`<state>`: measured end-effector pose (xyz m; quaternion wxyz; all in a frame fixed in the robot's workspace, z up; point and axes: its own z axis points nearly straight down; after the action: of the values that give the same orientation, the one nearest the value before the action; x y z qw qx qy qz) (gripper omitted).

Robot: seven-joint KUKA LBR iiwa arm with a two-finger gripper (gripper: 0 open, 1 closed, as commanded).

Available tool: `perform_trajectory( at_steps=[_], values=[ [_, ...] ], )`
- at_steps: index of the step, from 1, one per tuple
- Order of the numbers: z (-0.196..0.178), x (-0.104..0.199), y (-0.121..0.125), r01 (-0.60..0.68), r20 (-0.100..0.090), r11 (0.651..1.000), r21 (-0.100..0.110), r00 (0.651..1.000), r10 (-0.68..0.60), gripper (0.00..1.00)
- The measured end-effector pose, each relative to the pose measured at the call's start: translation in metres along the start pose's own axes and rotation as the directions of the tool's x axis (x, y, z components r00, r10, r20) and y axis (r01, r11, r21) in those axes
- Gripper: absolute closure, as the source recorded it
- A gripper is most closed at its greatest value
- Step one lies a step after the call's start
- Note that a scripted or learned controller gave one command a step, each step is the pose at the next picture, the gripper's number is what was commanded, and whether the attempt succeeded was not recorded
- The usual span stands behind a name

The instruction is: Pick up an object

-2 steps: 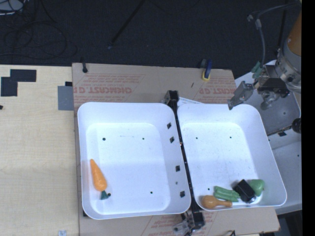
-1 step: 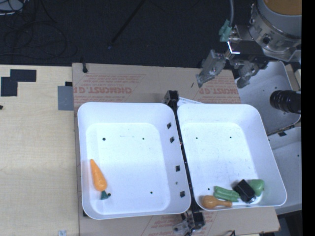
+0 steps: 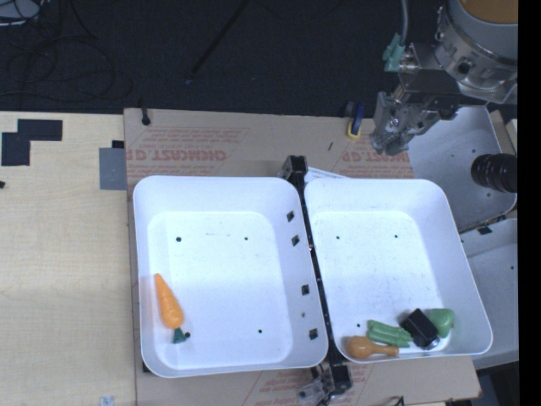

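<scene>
- The candidates for picking are lying in 2 places: a small orange plastic carrot with a green top (image 3: 168, 303) is resting near the front-left corner of the left shallow white bin (image 3: 211, 194), alone.
- In the front-right corner of the right shallow white bin (image 3: 380, 194), 4 small things are crowding together: a green pod-shaped toy (image 3: 389, 333), a tan pear-shaped piece (image 3: 368, 348), a black block (image 3: 419, 327) and a rounded green piece (image 3: 441, 318), touching or overlapping one another.
- The gripper (image 3: 390, 141) is hanging above the cardboard sheet (image 3: 220, 146) beyond the right bin's far edge, well apart from every object; nothing is sitting between its tips, and I cannot tell whether it is apart or together.
- By my judgement the approach step is just beginning: no target is being reached yet.
- The next move is calling for travel toward the near side and a descent; the lone carrot is looking easier than the packed cluster, though farther off.
- The grey arm with its orange band (image 3: 483, 2) is entering from the right.
</scene>
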<state>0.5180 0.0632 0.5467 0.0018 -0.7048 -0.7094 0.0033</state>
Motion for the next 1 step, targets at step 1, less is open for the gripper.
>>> perform_trajectory(
  at_steps=[1],
  values=[
    [0.1123,0.0394,0.063,-0.002,0.0,1.0,0.003,1.0,0.002,1.0]
  ],
)
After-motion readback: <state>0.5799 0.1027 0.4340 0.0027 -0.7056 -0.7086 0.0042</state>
